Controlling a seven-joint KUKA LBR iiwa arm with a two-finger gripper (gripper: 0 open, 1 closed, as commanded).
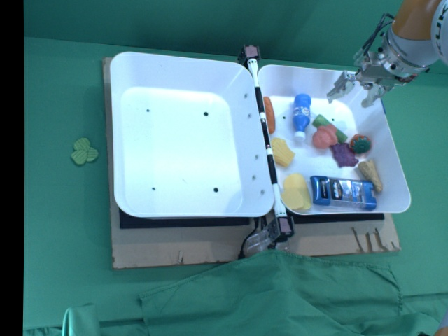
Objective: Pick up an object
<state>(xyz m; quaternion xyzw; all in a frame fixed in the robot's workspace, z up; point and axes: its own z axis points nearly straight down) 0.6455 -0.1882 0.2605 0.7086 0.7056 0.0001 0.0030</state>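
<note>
- Gripper hangs at the upper right of the frame, above the far rim of the right bin; its two fingers are spread apart with nothing between them.
- Arm with its orange band enters from the top right corner.
- Objects to pick all lie in the right bin: a blue bottle near the bin's upper middle, an orange carrot-like piece against the left wall, and a yellow piece below it.
- Lower in that bin sit a yellow lemon-like lump and a blue packet just beside it.
- Toward the right are a red and green cluster, a purple piece, a small red and green fruit and a tan cone.
- Left bin fills the frame's middle left.
- Green leaf-shaped toy lies on the green cloth at far left, well apart from both bins.
</note>
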